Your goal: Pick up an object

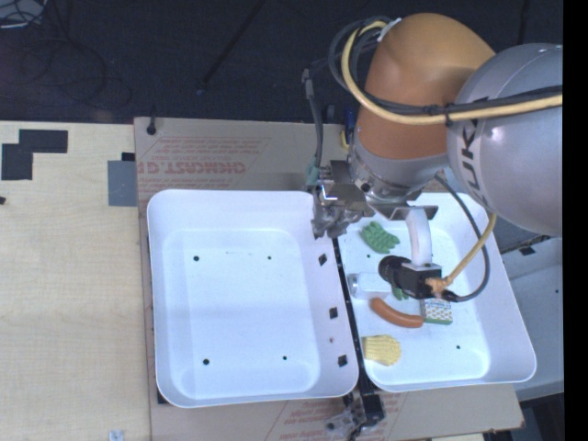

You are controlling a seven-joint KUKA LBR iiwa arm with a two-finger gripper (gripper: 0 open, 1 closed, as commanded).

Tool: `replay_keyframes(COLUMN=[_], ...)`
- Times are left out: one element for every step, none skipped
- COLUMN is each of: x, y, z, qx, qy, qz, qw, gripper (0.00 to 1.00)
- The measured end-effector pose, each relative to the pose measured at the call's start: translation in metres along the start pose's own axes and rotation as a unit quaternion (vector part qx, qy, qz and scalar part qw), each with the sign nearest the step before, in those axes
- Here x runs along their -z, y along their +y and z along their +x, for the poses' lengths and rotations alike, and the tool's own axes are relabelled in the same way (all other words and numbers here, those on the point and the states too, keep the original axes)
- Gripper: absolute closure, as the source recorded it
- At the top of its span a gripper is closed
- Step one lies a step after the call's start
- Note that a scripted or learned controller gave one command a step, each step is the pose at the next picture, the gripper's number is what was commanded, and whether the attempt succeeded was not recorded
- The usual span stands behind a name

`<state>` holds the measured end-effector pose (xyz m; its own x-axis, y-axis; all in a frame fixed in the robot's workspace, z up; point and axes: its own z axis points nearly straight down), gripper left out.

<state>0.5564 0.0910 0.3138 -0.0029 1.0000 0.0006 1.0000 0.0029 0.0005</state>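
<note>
My gripper point(333, 213) hangs over the inner rim between the two bins, at the far left corner of the right bin point(501, 338). Nothing shows in its grasp. In the right bin lie a green leafy piece point(378, 238) just right of the gripper, an orange sausage point(397, 314), a yellow ridged piece point(381, 348) near the front, and a small green-and-white checkered block point(438, 313). The wrist and arm cover the far part of that bin.
The left bin point(175, 246) sits beside the right one on a cardboard sheet point(230, 159). A pale wooden bench top point(64, 292) extends to the left. The large arm body point(459, 108) looms over the right bin's far side.
</note>
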Motion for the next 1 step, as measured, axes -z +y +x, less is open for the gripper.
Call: replay_keyframes(x=[0.0186], y=[-0.0166], z=[0.0503], qx=[0.001], qy=[0.0], qz=[0.001], qw=[1.0], gripper=[1.0])
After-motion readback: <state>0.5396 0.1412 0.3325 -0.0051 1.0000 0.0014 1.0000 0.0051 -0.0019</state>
